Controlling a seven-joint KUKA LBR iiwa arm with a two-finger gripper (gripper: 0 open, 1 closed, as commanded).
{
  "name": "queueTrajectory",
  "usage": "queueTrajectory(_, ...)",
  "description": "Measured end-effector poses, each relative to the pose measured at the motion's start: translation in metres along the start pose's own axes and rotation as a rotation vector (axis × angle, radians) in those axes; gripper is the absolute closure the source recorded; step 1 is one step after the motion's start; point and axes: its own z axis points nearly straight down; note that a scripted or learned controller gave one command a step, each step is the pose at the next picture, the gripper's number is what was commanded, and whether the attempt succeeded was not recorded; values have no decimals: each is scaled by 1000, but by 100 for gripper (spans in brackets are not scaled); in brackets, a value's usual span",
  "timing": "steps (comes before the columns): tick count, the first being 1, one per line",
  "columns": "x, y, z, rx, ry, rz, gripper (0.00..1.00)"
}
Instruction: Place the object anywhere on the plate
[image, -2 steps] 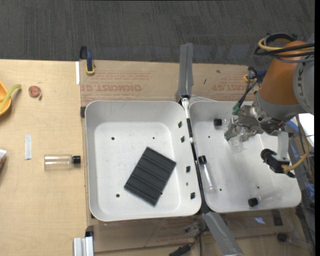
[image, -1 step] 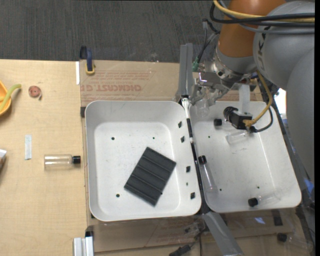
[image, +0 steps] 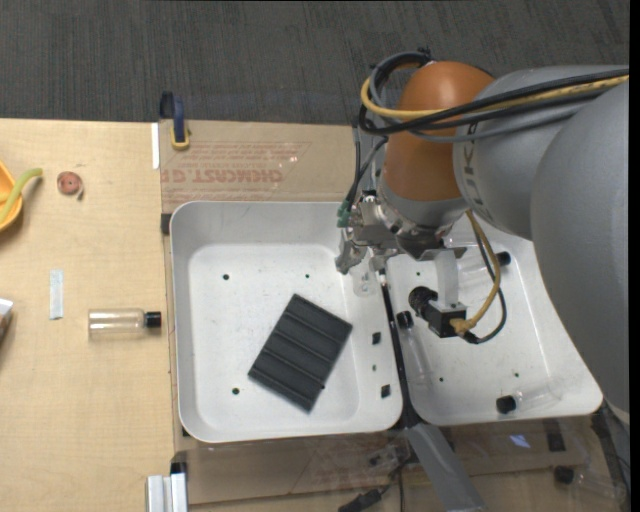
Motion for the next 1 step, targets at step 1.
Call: queueTrajectory(1,69,-66,-9,0,0,-109,100)
